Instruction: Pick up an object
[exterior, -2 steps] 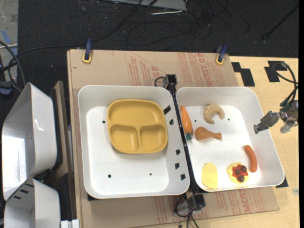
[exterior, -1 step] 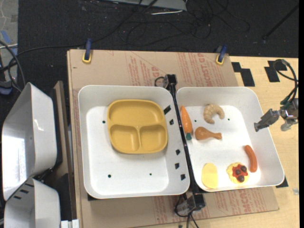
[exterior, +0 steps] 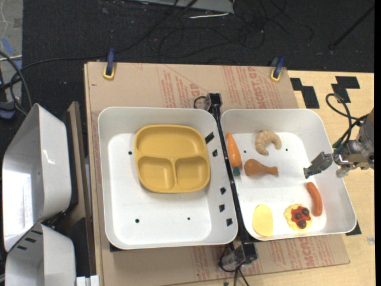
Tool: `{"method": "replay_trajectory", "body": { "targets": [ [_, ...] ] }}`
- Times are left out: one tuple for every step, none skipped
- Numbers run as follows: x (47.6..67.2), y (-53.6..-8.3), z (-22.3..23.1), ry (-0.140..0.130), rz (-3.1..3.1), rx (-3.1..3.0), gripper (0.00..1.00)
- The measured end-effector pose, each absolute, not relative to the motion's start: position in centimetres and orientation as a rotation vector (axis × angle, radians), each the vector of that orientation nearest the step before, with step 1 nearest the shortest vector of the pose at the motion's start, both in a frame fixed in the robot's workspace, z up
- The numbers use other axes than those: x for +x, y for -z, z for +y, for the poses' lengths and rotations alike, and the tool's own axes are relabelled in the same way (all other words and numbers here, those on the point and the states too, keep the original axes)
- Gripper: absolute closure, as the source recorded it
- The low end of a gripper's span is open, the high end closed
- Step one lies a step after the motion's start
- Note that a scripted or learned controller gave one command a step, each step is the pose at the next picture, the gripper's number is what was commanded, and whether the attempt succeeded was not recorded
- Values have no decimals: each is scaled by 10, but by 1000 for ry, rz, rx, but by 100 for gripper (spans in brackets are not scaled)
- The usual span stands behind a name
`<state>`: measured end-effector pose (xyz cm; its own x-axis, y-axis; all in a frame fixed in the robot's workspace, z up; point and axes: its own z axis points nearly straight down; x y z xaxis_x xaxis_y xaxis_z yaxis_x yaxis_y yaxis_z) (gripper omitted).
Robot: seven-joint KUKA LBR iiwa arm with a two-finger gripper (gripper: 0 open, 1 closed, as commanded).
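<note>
Noting sausage (exterior: 315, 198) loose at 4 o'clock in right bin (exterior: 297, 115), likeliest pick with gripper (exterior: 317, 166) just at its 12 o'clock by the rim, grip state impossible to tell; drumstick (exterior: 260, 169) off at 10 o'clock.

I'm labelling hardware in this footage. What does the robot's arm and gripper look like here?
At the view's right edge, a metallic grey wrist section carries the gripper, a dark, near-black part that narrows over the right bin. A thin dark cable loops just above the wrist.
</note>
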<state>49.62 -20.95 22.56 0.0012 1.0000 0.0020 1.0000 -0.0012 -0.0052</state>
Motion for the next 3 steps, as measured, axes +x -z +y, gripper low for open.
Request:
{"method": "replay_trajectory", "body": {
  "targets": [
    [497, -162, -209, -4, -2216, -2220, 0],
    [499, -99, -213, -3, -2216, -2221, 0],
    [500, -112, -213, 0, -2219, -2225, 100]
  ]
}}
